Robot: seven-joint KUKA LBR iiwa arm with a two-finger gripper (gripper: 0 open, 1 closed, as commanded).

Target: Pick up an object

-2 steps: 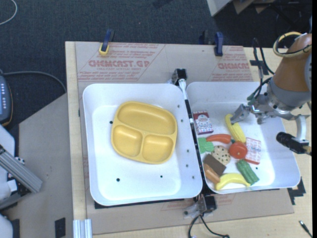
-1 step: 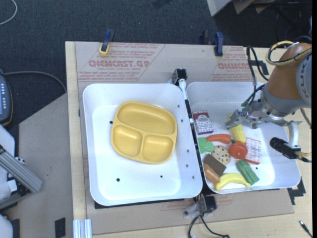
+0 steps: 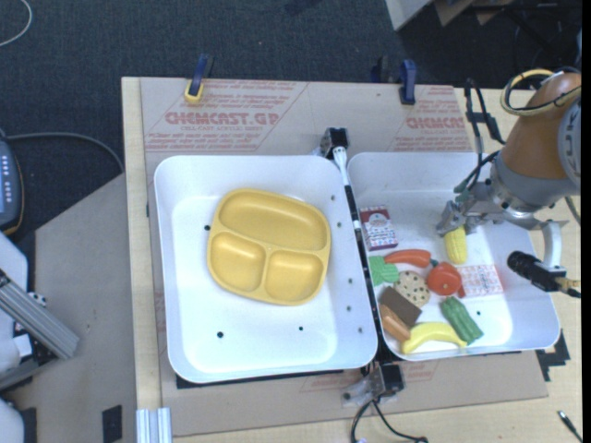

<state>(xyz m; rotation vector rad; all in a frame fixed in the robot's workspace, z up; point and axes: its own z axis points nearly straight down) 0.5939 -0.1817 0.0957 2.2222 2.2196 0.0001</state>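
My gripper (image 3: 459, 221) hangs over the right white bin (image 3: 406, 178), in its upper right part, reaching in from the right. A small yellow corn cob (image 3: 455, 245) sits directly under its tip; whether it is gripped is unclear. Below lie several toy foods: a red tomato (image 3: 444, 279), an orange carrot (image 3: 409, 257), a green piece (image 3: 381, 270), a chip cookie (image 3: 415, 289), a brown chocolate block (image 3: 399, 305), a yellow banana (image 3: 432, 338), a green cucumber (image 3: 460, 321). A red-and-white packet (image 3: 377, 229) lies near the bin's left wall.
The left white bin (image 3: 185, 247) holds a yellow divided plate (image 3: 269, 246). A pink patterned card (image 3: 480, 280) lies right of the tomato. A black divider (image 3: 349, 201) runs between the bins. Two clamps (image 3: 195, 86) hold the board's far edge.
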